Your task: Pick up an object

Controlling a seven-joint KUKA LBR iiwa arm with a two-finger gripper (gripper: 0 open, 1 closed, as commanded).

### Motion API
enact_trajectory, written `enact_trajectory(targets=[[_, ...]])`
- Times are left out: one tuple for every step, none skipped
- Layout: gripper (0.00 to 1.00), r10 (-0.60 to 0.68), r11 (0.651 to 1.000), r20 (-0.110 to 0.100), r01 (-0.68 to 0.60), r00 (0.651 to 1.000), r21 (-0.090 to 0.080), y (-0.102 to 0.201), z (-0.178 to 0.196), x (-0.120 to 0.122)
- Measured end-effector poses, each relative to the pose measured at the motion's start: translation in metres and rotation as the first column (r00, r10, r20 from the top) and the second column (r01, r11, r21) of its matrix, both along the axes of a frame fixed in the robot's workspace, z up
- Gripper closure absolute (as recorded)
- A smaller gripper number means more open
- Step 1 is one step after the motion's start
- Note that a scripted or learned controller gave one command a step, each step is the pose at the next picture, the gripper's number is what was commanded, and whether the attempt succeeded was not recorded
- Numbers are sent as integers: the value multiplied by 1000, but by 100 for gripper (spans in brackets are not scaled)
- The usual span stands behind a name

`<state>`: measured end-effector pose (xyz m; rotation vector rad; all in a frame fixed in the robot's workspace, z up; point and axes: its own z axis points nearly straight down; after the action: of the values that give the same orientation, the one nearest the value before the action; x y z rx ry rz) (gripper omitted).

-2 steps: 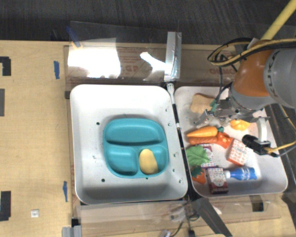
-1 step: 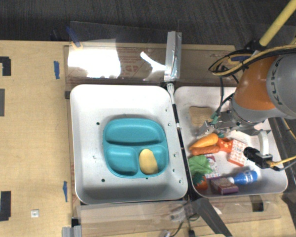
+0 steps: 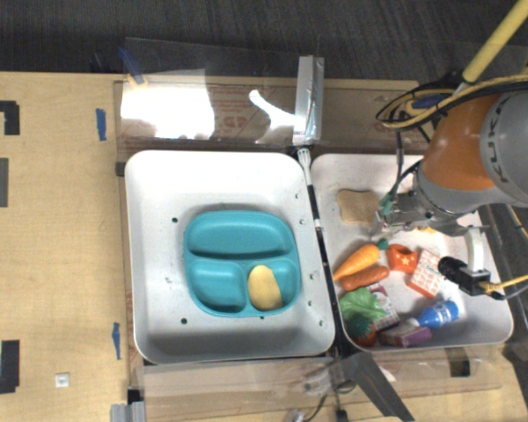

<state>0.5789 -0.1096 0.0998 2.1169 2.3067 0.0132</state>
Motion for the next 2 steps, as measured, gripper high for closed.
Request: enact_trajectory(targets=[[100,-28,1000,-5,28,1000,1,44,124,40],[100,187,982,-8,-187,982,-2,13,141,62]])
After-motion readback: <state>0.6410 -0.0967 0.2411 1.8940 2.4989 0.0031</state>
